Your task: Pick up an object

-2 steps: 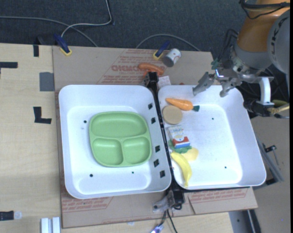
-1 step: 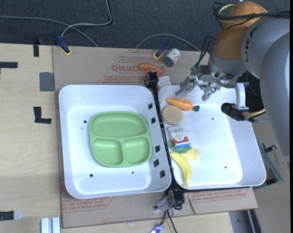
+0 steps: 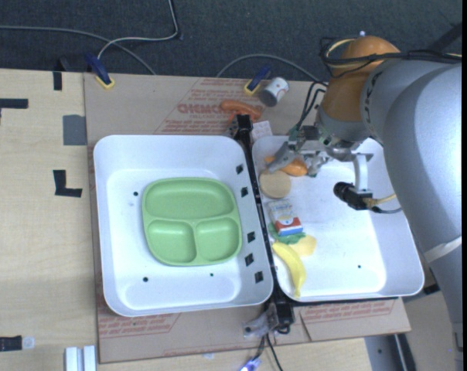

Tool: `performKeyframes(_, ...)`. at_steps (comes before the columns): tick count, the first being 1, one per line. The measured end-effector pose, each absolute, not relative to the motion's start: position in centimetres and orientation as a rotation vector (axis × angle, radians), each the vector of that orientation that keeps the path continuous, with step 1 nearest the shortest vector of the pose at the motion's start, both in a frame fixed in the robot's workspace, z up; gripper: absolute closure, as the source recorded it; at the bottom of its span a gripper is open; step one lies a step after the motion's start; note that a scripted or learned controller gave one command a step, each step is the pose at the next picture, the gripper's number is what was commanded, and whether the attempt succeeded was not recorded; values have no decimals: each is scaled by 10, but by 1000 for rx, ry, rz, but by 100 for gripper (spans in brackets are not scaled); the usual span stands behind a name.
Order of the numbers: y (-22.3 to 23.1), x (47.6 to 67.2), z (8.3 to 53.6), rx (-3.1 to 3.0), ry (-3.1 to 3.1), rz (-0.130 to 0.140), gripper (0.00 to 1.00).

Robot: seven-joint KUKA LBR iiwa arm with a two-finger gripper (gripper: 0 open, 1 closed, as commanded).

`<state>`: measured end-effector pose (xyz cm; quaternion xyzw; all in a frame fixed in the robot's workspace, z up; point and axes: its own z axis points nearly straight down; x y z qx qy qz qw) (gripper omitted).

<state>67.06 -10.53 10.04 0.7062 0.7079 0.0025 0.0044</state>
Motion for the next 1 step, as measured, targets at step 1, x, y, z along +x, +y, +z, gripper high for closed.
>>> performKeyframes(1, -103, 673, 94, 2210, 2209, 5, 0)
